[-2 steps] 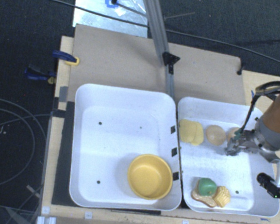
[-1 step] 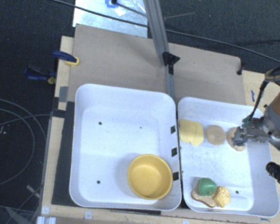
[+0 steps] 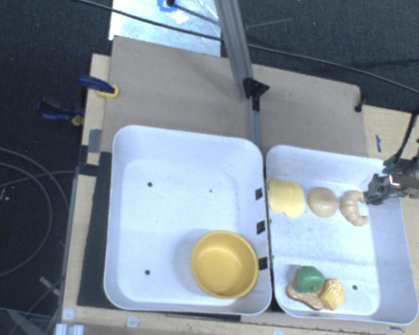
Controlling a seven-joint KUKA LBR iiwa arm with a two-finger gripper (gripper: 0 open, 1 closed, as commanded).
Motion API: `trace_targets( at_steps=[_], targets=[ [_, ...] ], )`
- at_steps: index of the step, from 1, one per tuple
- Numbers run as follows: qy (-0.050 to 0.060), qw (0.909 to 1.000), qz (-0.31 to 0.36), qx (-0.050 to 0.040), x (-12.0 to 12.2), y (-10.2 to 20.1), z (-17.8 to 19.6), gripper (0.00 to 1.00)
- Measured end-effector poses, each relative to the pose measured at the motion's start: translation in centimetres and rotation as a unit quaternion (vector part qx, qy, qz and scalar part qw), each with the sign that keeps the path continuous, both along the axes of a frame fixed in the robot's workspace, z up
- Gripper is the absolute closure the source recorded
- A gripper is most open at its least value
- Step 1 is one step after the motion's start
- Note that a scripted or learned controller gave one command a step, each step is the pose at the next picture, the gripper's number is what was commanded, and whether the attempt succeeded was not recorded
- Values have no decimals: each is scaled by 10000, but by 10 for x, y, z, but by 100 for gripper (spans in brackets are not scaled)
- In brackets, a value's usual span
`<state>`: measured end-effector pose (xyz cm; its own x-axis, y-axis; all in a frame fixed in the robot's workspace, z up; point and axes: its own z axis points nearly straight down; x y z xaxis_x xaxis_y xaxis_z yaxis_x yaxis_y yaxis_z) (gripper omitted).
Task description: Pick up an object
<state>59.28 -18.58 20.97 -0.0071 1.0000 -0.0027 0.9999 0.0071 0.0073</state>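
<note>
In the right bin (image 3: 391,260) lie a pale yellow soft lump (image 3: 286,198), a beige round piece (image 3: 322,202) and a tan croissant-shaped toy (image 3: 355,208) in a row along the far side. Near the front sit a green toy (image 3: 307,278) and a yellow corn-like toy (image 3: 332,293) with a tan piece under them. My gripper (image 3: 378,190) hangs at the bin's far right edge, just right of and slightly above the croissant toy. Nothing shows between its tips.
The left bin (image 3: 151,193) holds a yellow bowl (image 3: 224,263) near its front right corner. A grey pole (image 3: 236,42) slants down to the seam between the bins. Blue and yellow clamps (image 3: 87,98) sit at the bench's left edge.
</note>
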Motion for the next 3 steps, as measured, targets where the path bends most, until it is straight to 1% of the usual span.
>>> trace_targets(
  at_steps=[1, 2, 3],
  targets=[
    [18, 10000, 7, 8, 1, 0, 11, 100],
    [37, 10000, 10, 20, -11, 51, 3, 100],
    [27, 10000, 13, 19, -12, 107, 13, 100]
  ],
)
